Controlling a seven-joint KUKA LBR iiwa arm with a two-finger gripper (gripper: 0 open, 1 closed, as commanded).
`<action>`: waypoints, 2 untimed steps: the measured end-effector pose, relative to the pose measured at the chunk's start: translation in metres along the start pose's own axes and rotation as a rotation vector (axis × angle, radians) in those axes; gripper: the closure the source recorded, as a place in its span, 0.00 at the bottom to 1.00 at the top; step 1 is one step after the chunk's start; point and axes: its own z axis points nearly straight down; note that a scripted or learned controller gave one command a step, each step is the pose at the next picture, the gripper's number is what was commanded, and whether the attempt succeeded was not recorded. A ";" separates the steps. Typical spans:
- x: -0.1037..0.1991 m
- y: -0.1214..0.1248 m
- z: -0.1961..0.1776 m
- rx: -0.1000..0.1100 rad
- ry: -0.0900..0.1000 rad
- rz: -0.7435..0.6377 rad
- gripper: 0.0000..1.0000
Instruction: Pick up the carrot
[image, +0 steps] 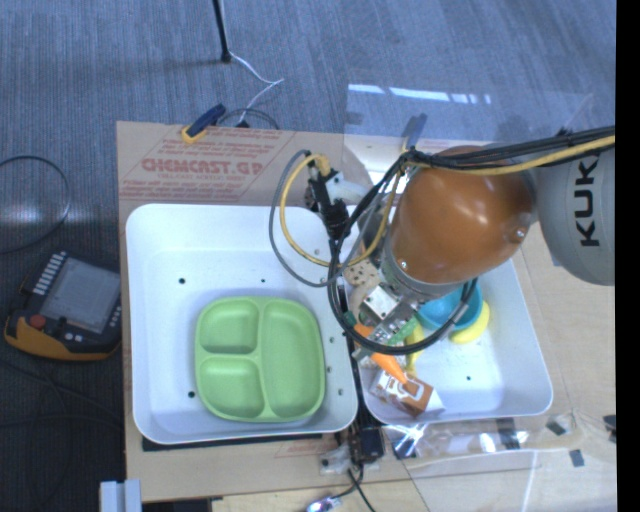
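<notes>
The carrot (394, 366) lies as an orange piece in the right bin (520, 385), near its front left corner. It is partly covered by the arm's wrist and cables. My gripper (377, 318) hangs under the big orange wrist band (455, 225), low over the left side of the right bin and just above the carrot. Cables and the wrist hide its tips. I cannot see whether anything sits in the gripper.
A green divided plate (260, 358) lies in the left bin (160, 250). In the right bin are a blue item (443, 311), a yellow item (473, 324), something green (388, 343) and a brown-and-white item (410, 396). Loose cables (300, 230) loop over the divide between the bins.
</notes>
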 end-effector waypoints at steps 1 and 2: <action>0.001 0.001 0.001 -0.002 0.000 0.003 0.00; 0.028 0.059 0.001 -0.004 0.002 0.011 0.00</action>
